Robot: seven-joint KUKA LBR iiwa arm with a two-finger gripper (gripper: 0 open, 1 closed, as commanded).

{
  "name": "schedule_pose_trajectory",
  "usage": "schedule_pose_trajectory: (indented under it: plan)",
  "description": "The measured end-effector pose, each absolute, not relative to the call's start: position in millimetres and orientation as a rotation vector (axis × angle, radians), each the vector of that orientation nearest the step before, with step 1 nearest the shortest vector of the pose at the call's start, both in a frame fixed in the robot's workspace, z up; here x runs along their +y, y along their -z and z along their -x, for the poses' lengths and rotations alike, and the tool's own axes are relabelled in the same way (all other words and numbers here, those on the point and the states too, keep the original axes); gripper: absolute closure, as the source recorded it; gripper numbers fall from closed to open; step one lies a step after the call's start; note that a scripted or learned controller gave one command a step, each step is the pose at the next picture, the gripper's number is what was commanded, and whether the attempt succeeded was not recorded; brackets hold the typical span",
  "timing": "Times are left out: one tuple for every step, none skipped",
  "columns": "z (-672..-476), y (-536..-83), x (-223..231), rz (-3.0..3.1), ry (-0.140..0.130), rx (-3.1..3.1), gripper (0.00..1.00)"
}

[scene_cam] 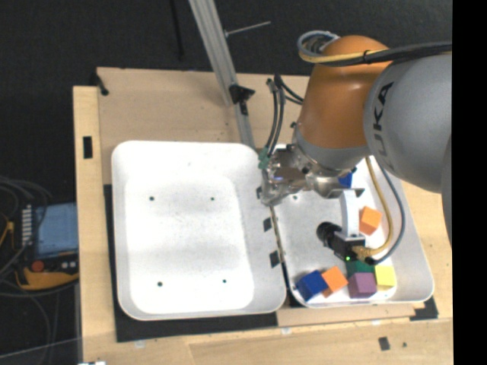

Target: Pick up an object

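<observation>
Camera view: the bulky grey arm (411, 97) with its glossy orange band covers the upper half of the right bin (411, 268), so anything under it is hidden. The gripper (275, 185) is a small metallic cluster at the seam between the two bins, seen from above; can't tell whether its jaws are spread or pressed together, and nothing is visibly pinched. Pickable objects all sit in the right bin: a row along the near wall of a blue cube (312, 284), orange cube (335, 279), purple cube (362, 284) and yellow cube (385, 277), matte and foam-like, touching or nearly so. A second orange block (370, 220) lies farther back, tilted. A blue piece (347, 179) is mostly hidden by the wrist, shape unclear. The left bin (190, 226) is smooth white plastic with rounded corners, faintly speckled, on a pale wooden bench (152, 105).
</observation>
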State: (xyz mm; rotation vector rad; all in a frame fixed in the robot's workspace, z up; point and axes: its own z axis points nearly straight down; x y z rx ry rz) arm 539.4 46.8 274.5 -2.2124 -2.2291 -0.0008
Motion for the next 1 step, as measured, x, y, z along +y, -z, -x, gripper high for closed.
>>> schedule_pose_trajectory:
  plan:
    - [-528.1, -254.6, 93.9, 2.214, -0.001, -2.228, 1.0]
